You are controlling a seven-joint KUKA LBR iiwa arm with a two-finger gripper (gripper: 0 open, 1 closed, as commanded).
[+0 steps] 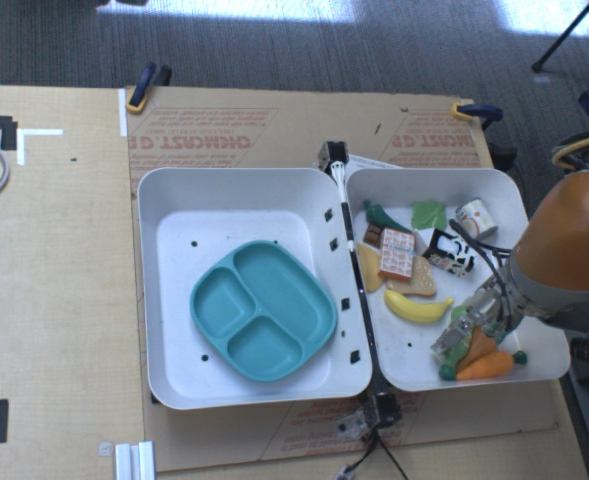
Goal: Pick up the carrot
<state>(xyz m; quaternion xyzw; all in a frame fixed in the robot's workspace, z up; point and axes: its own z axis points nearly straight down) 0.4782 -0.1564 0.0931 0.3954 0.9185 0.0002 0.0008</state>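
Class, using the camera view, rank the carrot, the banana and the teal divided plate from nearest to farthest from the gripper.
Measured from the gripper:
1. Carrot, just beside it in the right bin's near corner.
2. Banana, a little further left in the same bin.
3. Teal divided plate, over in the left bin.

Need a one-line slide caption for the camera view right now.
Gripper low over the carrot in the right bin; teal plate sits in the left bin.
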